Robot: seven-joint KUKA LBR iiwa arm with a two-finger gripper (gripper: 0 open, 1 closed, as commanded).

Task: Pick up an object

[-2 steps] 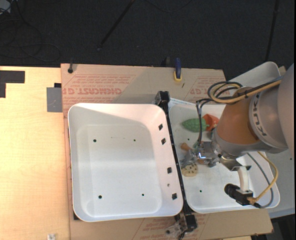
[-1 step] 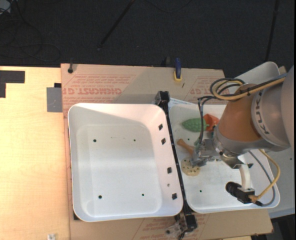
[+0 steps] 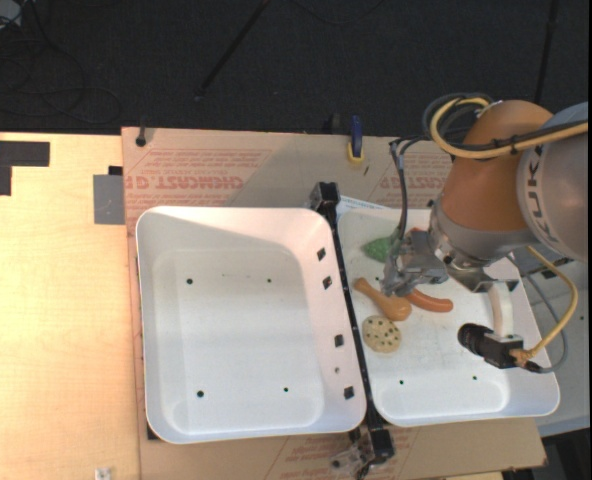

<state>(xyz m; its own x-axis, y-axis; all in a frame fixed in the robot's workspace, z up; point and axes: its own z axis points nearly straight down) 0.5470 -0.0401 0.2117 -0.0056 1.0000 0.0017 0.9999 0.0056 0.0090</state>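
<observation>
While low over bin (image 3: 446, 400), claw (image 3: 409, 271) downward.

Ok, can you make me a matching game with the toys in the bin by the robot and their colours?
Things:
1. round cookie
2. leaf-like piece
3. sausage-shaped toy

Colours:
A. green
B. red-orange
C. tan with dark specks

Pairs: 1-C, 2-A, 3-B

Two bins (image 3: 236, 318) (image 3: 446, 388), four small objects (image 3: 381, 334) (image 3: 388, 303) (image 3: 434, 304) (image 3: 380, 248)
</observation>
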